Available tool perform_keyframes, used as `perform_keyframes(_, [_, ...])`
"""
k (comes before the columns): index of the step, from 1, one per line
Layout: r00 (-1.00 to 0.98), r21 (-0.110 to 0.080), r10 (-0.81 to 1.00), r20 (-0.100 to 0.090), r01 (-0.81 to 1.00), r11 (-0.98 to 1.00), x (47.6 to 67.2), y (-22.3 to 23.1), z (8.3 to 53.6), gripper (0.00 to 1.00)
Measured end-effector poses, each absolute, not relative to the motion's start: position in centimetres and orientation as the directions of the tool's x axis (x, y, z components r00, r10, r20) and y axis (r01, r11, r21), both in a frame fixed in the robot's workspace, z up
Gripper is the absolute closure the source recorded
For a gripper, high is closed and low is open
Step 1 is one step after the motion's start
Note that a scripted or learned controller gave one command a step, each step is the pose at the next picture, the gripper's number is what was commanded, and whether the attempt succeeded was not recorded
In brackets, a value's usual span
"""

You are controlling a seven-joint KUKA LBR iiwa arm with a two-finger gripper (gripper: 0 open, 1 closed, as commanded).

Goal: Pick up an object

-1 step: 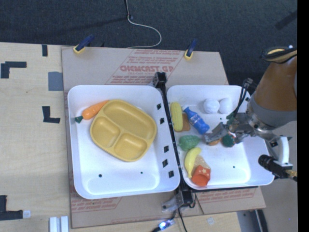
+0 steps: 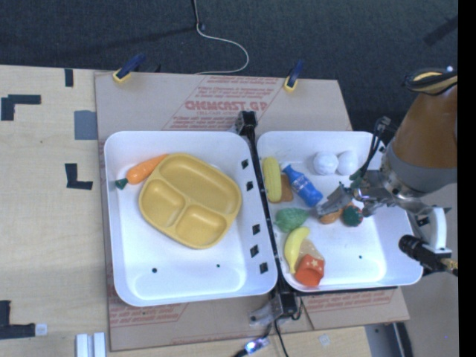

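My gripper (image 2: 348, 205) hangs low over the middle of the right bin (image 2: 372, 262), its fingers open. Between and just below them lie a small green and red round piece (image 2: 352, 216) and an orange-brown piece (image 2: 329, 216); neither is lifted or clamped. To the left lie a blue bottle (image 2: 303, 187), a yellow corn cob (image 2: 271, 179), a green leafy piece (image 2: 291, 218), a banana (image 2: 295, 242) and a red-orange piece (image 2: 310, 268). Two white balls (image 2: 335, 161) rest behind the gripper.
The left bin (image 2: 186, 277) holds a yellow divided plate (image 2: 190, 199) and a carrot (image 2: 143, 169) near its far left corner. A black divider strip (image 2: 256, 199) runs between the bins. The arm's grey and orange body (image 2: 424, 140) stands over the right bin's right edge.
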State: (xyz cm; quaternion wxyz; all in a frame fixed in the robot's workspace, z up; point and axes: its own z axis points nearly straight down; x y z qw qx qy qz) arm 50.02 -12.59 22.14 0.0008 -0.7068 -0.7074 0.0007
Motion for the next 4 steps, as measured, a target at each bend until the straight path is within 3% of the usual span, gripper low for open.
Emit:
perform_keyframes(2, [0.001, -0.003, 1.0, 0.001, 1.0, -0.001, 50.2, -12.2, 11.3, 0.0])
perform_keyframes(3, [-0.002, -0.002, 1.0, 0.0, 1.0, 0.002, 50.2, -12.1, 8.3, 0.0])
perform_keyframes(4, [-0.001, 0.0, 1.0, 0.0, 1.0, 0.001, 50.3, -12.1, 9.5, 1.0])
